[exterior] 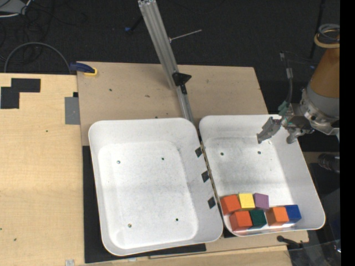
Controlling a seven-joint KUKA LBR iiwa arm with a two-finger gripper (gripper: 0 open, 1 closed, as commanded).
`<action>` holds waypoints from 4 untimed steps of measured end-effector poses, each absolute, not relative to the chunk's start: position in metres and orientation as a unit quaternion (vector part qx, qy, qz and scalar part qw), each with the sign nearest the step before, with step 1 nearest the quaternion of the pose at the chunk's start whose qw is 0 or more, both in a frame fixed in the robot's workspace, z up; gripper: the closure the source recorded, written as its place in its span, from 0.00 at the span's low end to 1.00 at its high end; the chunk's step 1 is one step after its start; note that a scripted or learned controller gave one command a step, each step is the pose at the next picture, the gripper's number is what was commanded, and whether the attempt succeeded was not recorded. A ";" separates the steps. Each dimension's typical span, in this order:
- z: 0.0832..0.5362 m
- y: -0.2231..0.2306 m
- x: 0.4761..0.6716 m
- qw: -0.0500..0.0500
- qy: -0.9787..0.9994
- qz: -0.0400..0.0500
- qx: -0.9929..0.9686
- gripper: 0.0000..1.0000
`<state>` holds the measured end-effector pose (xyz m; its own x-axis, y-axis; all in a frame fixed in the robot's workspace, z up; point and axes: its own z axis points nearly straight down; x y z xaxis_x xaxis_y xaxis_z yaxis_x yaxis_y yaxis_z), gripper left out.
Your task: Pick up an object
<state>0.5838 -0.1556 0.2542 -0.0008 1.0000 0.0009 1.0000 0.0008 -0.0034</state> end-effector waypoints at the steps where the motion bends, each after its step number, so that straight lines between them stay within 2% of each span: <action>1: 0.286 -0.150 0.621 -0.002 -0.708 -0.001 -0.706 0.00; 2: 0.258 -0.205 0.603 0.002 -0.705 0.002 -0.709 0.00; 3: 0.216 -0.209 0.623 0.002 -0.708 0.002 -0.706 0.00; 4: 0.109 -0.208 0.622 0.004 -0.707 0.002 -0.707 0.00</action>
